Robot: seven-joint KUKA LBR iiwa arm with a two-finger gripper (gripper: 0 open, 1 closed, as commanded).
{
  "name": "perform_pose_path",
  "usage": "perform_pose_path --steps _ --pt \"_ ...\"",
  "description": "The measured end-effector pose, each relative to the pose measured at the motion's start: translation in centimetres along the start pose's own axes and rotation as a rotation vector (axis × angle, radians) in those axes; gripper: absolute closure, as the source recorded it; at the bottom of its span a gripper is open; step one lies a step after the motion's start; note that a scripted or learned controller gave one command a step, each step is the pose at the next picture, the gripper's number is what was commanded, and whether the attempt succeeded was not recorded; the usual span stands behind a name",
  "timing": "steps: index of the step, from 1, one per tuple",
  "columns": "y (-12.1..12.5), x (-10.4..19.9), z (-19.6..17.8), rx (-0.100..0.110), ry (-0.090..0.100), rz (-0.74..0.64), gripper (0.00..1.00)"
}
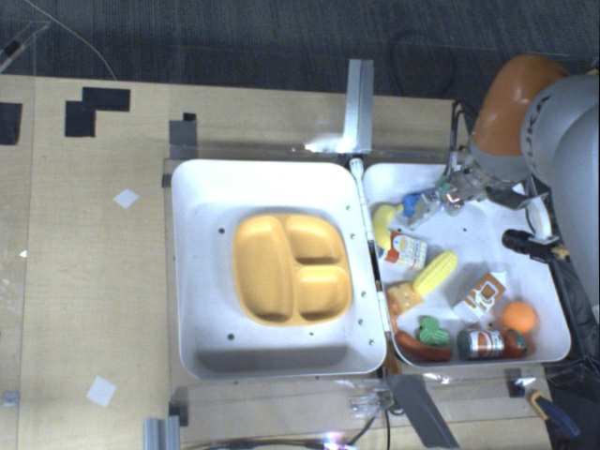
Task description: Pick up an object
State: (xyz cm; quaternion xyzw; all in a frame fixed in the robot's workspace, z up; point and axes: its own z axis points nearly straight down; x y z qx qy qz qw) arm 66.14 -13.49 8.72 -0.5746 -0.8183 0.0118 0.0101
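1. Look at the gripper (448, 195) first: it sits low over the back of the right bin (553, 298), but you cannot tell whether its fingers are parted or closed, nor whether anything is between them.
2. Just to its left you see a small blue object (412, 202), close by the tip.
3. Farther out in that bin lie a yellow lemon-like piece (382, 221), a red-and-white carton (407, 250), a corn cob (434, 272), a brown-and-white packet (485, 294), an orange (518, 318), a dark can on its side (485, 344), a green piece (432, 330) and a red sausage-like piece (421, 348).
4. The grey arm (562, 129) with its orange band (511, 92) enters from your right.
5. The left bin (197, 251) holds a yellow divided tray (291, 268).
6. Both bins rest on the wooden counter (84, 251).
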Motion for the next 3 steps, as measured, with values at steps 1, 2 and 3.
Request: perform_pose_path --steps 1,2,3 --pt "0.0 -0.2 -1.1 -0.002 -0.006 -0.005 1.0" --pt "0.1 -0.1 -1.1 -0.005 -0.007 -0.007 0.0" --pt "0.6 2.6 0.0 -0.026 -0.006 -0.015 0.0"
